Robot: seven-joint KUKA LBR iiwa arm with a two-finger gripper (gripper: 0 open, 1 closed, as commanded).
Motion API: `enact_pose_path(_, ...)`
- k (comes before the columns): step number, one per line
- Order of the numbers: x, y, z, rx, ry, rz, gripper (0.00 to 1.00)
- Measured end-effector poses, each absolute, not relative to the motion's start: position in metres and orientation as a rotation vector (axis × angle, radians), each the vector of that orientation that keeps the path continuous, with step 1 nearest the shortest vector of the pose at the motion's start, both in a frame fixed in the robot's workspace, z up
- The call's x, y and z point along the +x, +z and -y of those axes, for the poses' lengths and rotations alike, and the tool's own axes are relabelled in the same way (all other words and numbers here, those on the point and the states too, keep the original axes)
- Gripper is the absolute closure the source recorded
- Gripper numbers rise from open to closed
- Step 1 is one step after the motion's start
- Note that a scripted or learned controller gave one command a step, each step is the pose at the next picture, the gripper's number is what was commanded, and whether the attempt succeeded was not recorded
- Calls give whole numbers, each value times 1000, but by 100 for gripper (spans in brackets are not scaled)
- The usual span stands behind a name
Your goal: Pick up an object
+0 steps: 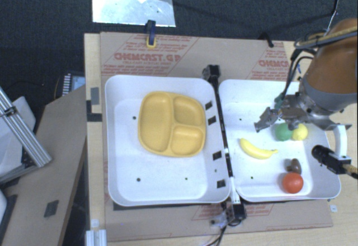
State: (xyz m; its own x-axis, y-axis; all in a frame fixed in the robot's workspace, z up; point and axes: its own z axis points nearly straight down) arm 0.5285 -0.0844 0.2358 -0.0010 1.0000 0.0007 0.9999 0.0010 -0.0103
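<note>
The arm reaches in over the right bin (246,186), and its gripper (279,119) hangs low above the green ball (283,132), which lies against a small yellow ball (300,132) near the middle of that bin. From this slanted view it cannot be told how wide the jaws stand, nor whether anything sits between them; the wrist covers that spot.

The green ball looks like light plastic toy fruit: stiff, smooth and round, so it would likely roll or squirt sideways under an off-centre squeeze. A hold across its widest part, with the jaws closing on opposite sides, seems safest, though the yellow ball touching it crowds one side.

The banana (257,150), lying just beside and toward the left of the pair, appears an easier thing to take: long, narrow and light, best pinched across its middle. The orange fruit (292,183) and the small brown piece (293,165) sit near the front edge, apart from the rest. The yellow divided plate (170,123) rests in the left bin (120,183).
</note>
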Motion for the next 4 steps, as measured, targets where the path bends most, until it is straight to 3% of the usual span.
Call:
enact_pose_path(1,531,241,84,-2219,-1,2225,0)
enact_pose_path(2,522,183,86,-2219,3,2220,0)
enact_pose_path(4,523,89,84,-2219,2,2219,0)
